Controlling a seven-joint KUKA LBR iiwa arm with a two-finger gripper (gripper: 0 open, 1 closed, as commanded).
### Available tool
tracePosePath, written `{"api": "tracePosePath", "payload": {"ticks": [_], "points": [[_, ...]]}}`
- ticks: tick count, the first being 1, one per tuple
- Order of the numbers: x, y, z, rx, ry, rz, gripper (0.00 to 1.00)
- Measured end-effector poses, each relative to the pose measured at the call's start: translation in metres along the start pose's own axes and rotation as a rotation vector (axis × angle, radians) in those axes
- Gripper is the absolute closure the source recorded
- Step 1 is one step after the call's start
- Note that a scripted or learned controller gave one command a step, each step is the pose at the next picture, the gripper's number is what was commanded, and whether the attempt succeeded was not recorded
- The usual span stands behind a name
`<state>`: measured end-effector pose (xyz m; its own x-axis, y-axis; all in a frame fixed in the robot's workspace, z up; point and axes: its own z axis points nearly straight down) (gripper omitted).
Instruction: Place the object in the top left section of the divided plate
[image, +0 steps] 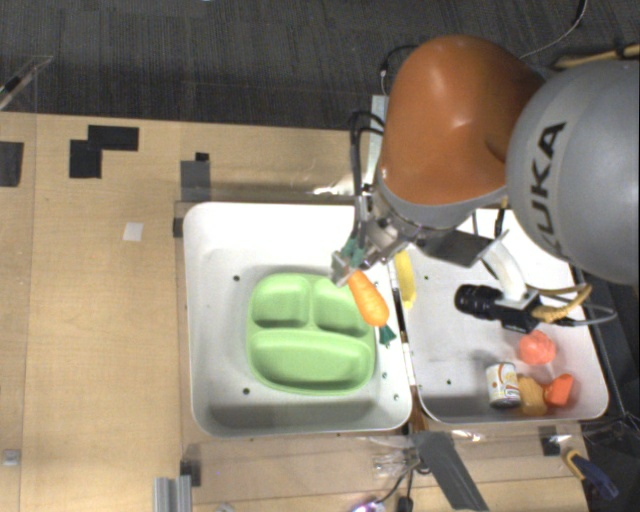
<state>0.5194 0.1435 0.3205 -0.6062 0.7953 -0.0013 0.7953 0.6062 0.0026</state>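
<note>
Camera view is showing us a carrot (368, 298), and we are seeing it as a short, bright orange toy with a smooth skin and a dark green tuft at its lower end. It is hanging tilted, its top toward the upper left and its green end toward the lower right. The gripper (352, 265) is clamping its fingers on the carrot's upper end. The carrot is sitting over the right rim of the plate (300, 362), just beside the top right section (336, 306) and close to the wall where the two bins meet. We are not able to tell whether its green end is touching the plate. The top left section (278, 298) is lying well to the carrot's left.

Counting, we are finding one carrot and one light green plate with three sections, two small above and one wide below. The plate is lying in the left bin (215, 300). The grey and orange arm (450, 120) is reaching in above both bins.

In the right bin (450, 372) we are counting five things. One yellow piece (404, 278) is lying along the left wall, just beside the carrot. One pink ball (537, 348), one small can (503, 383), one tan piece (533, 399) and one orange piece (563, 388) are crowding together in the lower right corner.
</note>
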Motion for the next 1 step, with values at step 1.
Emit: {"api": "tracePosePath", "payload": {"ticks": [1], "points": [[-0.0190,-0.0029,-0.0121,0.000,-0.001,0.127,1.00]]}}
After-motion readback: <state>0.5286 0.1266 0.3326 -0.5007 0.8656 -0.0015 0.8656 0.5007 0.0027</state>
